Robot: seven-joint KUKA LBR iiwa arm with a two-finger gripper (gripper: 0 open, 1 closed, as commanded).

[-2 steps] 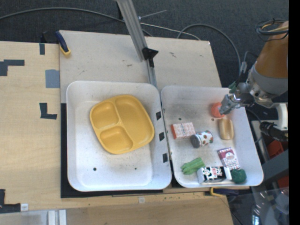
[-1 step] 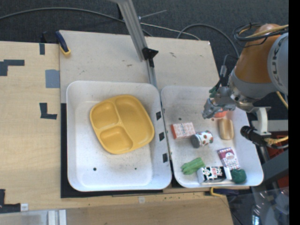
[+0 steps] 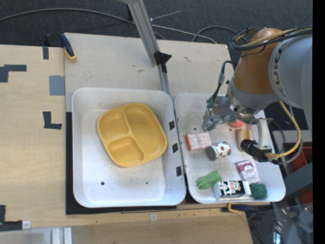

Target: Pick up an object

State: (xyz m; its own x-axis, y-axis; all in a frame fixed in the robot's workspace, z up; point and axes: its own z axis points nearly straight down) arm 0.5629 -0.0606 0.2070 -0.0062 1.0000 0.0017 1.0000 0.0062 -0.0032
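The right bin (image 3: 192,105) holds several small items. A pink carton (image 3: 198,141) lies near its middle, with a small white and brown cup (image 3: 220,150) on its side next to it. A green toy (image 3: 209,179), a black and white box (image 3: 231,188), a dark green lump (image 3: 259,190) and a maroon packet (image 3: 246,170) lie toward the front. My gripper (image 3: 210,120) hangs over the bin's upper middle, just above and behind the pink carton. Nothing shows in its grasp. An orange piece (image 3: 236,123) and a tan piece (image 3: 247,134) sit partly under the wrist.
The left bin (image 3: 86,177) carries a yellow divided plate (image 3: 132,134). A grey camera pole (image 3: 147,29) slants down to the ridge between the bins. Cables (image 3: 284,151) loop by the right bin's right edge.
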